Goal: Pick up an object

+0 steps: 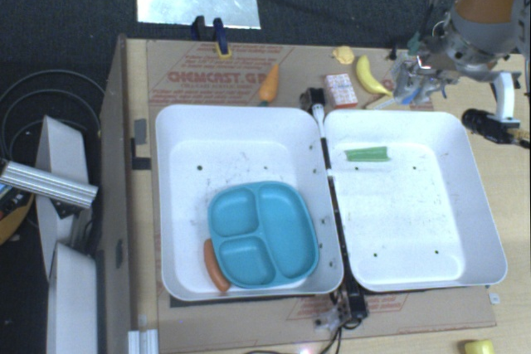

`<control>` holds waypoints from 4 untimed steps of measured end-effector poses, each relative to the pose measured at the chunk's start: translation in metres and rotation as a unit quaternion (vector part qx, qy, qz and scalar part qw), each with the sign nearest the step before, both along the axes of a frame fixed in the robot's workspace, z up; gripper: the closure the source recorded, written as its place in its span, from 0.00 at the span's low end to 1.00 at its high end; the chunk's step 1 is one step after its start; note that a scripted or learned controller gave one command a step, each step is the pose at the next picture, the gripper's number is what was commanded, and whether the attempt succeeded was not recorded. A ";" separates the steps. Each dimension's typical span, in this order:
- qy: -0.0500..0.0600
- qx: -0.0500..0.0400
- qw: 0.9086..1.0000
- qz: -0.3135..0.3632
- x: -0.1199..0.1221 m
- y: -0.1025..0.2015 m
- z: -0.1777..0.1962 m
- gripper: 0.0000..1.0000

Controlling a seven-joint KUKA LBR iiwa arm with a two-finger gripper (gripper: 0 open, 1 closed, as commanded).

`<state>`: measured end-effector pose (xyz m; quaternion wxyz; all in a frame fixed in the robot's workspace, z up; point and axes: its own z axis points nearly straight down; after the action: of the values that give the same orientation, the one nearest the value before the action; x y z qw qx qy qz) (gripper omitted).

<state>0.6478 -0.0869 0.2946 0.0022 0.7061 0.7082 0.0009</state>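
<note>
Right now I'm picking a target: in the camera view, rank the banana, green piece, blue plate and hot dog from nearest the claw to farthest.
1. Banana, on the cardboard just left of the claw.
2. Green piece, right bin.
3. Blue plate, left bin.
4. Hot dog, left bin's front-left.

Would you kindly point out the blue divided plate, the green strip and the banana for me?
blue divided plate (pixel 262 235): camera view, on the ridge between its compartments.
green strip (pixel 366 153): camera view, on the middle of its length.
banana (pixel 368 77): camera view, on the middle of its curved body.
</note>
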 end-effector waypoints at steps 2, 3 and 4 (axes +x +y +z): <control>0.001 0.000 1.000 -0.003 -0.022 -0.037 -0.007 1.00; 0.004 0.001 1.000 -0.001 -0.041 -0.029 -0.078 1.00; -0.002 0.002 1.000 0.004 -0.005 0.032 -0.037 1.00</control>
<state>0.6431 -0.0550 0.2579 0.0021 0.7033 0.7109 0.0032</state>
